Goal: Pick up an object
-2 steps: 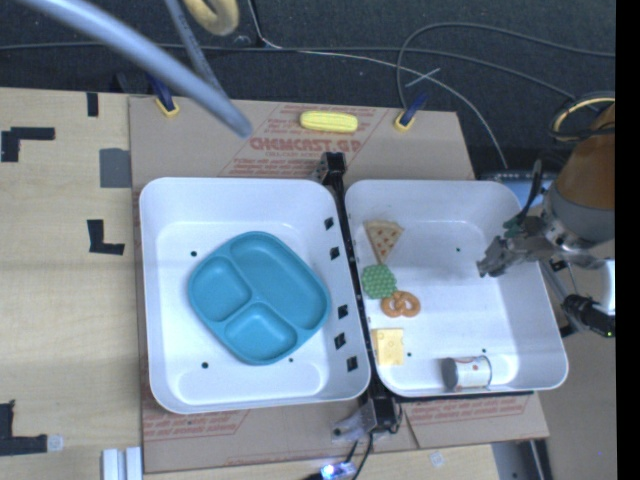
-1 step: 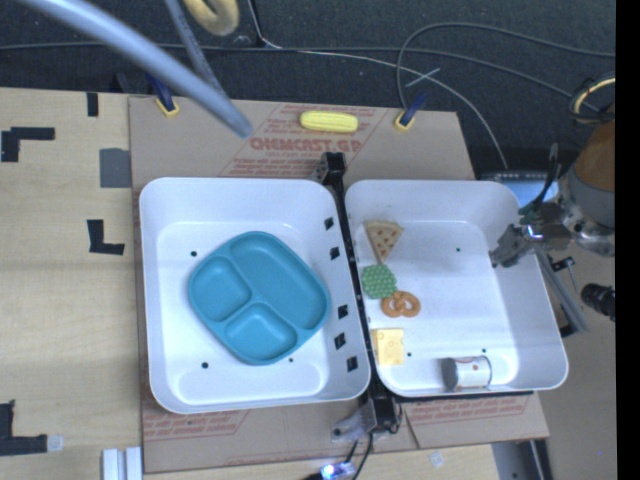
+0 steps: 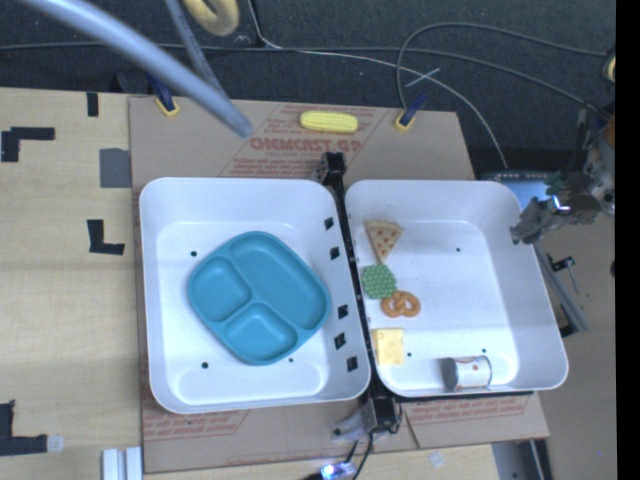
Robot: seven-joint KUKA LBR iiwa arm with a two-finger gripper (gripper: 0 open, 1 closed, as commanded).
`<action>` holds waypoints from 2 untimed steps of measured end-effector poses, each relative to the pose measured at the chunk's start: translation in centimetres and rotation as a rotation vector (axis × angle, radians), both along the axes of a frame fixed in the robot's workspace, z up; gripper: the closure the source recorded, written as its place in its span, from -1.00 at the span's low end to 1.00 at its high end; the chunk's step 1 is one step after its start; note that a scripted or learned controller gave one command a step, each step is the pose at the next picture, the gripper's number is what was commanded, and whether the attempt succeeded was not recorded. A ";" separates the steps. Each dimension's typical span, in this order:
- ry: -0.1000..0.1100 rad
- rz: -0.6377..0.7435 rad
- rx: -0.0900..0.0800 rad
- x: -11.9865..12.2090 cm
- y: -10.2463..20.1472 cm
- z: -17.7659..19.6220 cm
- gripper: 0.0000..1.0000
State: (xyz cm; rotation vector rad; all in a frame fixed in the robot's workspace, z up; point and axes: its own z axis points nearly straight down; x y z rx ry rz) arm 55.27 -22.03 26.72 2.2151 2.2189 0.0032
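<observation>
The right bin (image 3: 500, 268) holds several small items along its left side and front. A tan triangular piece (image 3: 384, 238) lies uppermost, with a green round piece (image 3: 378, 281) below it and a brown pretzel (image 3: 400, 305) next to that. A yellow square block (image 3: 389, 347) sits near the front left corner. A small grey-and-white can (image 3: 467, 371) lies on its side at the front wall. My gripper (image 3: 535, 221) hangs at the bin's right rim, well to the right of all these items, with nothing seen in it.
The left bin (image 3: 170, 268) carries a blue divided plate (image 3: 258, 296). A yellow oblong object (image 3: 328, 121) lies on the cardboard behind the bins. Dark cables cross the back, and black clips (image 3: 345, 313) line the divider between the bins.
</observation>
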 end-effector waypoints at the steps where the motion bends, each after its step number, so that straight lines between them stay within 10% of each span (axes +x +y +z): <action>1: 0.006 0.004 0.004 0.3 6.1 -0.2 1.00; 2: 0.008 0.004 0.004 0.2 10.9 -1.6 1.00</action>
